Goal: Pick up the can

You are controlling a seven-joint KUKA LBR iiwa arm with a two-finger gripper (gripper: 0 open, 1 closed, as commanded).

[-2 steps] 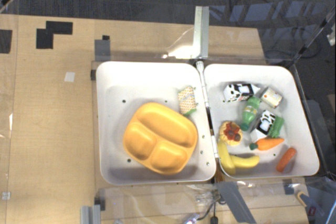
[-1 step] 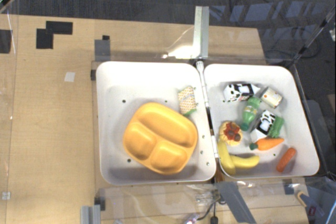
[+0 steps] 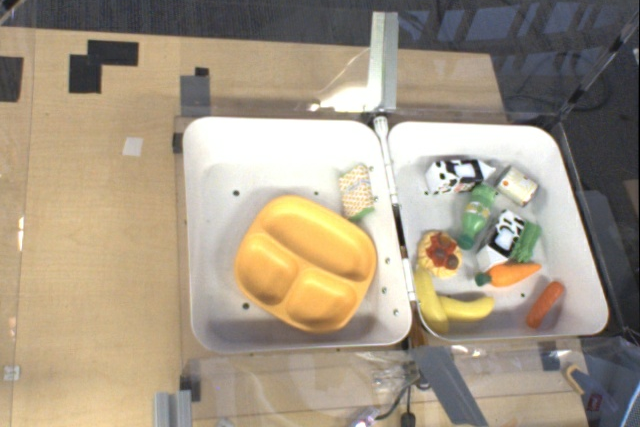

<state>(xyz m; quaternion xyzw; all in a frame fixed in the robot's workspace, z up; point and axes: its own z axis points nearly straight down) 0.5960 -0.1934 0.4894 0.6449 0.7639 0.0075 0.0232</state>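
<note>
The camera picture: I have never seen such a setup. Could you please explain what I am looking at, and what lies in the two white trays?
One fixed camera looks down at a slant on a wooden bench where a robot arm works. Two shallow white bins sit side by side. The left bin holds a yellow divided plate and a small patterned packet near the divider. The right bin holds toy food: a banana, two carrots, a green bottle, a black-and-white cow toy and a few small pieces. I cannot tell which one is the can.
</note>
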